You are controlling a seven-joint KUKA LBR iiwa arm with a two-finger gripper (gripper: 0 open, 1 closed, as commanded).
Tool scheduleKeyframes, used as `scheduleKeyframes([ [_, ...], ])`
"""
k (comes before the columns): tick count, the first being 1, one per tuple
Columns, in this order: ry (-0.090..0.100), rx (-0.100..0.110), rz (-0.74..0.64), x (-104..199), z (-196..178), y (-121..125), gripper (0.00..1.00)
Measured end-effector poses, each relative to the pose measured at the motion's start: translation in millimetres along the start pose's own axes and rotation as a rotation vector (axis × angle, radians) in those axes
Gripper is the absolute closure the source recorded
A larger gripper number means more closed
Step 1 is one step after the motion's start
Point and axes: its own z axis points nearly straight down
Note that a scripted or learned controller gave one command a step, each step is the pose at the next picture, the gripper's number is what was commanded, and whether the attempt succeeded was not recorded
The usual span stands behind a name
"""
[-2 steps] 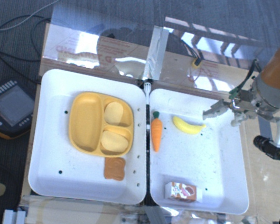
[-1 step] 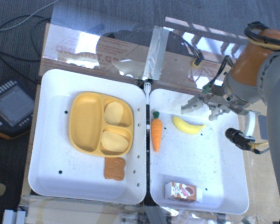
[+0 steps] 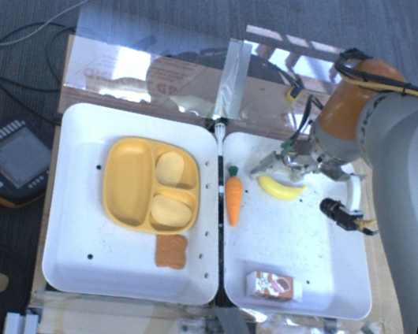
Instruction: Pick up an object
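A yellow banana (image 3: pixel 280 188) lies in the upper part of the right bin (image 3: pixel 349 283). My gripper (image 3: pixel 285 171) hangs right over the banana's back edge. It is open, one grey finger (image 3: pixel 265 165) reaches out to the left, and nothing is between the fingers. An orange carrot (image 3: pixel 233 199) lies along the right bin's left wall. A small red and white carton (image 3: pixel 274 286) rests near that bin's front wall.
The left bin (image 3: pixel 68 241) holds a yellow divided tray (image 3: pixel 130 184) with two pale food pieces, and a brown cracker (image 3: pixel 171 251) in front of it. A black part (image 3: pixel 339 212) on the arm sticks out right of the banana. A pendant (image 3: pixel 3 162) lies on the floor at left.
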Motion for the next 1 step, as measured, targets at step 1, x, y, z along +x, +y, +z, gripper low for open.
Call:
scheduleKeyframes([
  [1,-0.002,-0.004,-0.003,0.7,-12.2,2.3,1.00],
])
